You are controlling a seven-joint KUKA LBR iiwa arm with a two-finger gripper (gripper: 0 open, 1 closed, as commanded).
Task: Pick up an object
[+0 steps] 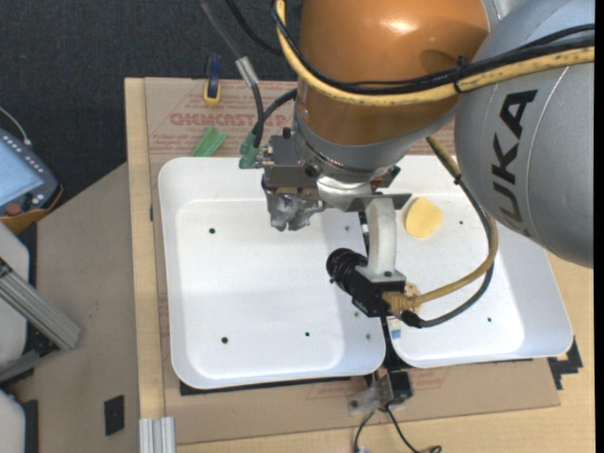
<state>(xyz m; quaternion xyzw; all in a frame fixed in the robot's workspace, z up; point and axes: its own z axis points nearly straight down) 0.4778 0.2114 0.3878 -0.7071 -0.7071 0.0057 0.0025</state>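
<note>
— Is the gripper (288, 210) open or closed?
— Can't tell from above. It hangs over the left bin (189, 253).
— And the object?
— A yellow disc (424, 218) lies in the right bin (510, 319), apart from it.

Two white bins (189, 281) — and one pale yellow round piece (424, 218).
</note>
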